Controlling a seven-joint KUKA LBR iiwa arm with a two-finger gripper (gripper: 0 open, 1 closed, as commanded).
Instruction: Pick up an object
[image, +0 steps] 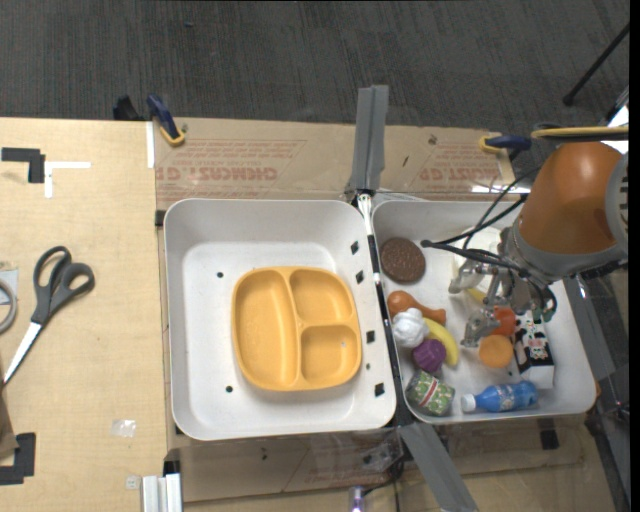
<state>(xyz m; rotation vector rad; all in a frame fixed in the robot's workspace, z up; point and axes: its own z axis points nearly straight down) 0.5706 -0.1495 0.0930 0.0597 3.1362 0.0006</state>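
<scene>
The gripper (487, 312) hung low in the right bin (570, 400), just above an orange ball (495, 350). Whether its jaws were released or clenched, I cannot tell. A yellow tray (297, 328) lay in the left bin (190, 300).

Light falls evenly from above me, bright and diffuse. The two white bins, the left bin (190, 300) and the right bin (575, 395), come close to washing out, their rims pale with little texture. The yellow divided tray (297, 328) throws only a thin soft shadow on its lower edge. My orange band (567, 198) carries a broad soft sheen at the upper right of the frame. The dark floor (250, 55) along the top looks grainy. The desk (80, 400) is sharp enough to show its wood grain; the small items under my wrist blur together. Straight edges bow slightly toward the corners.
</scene>
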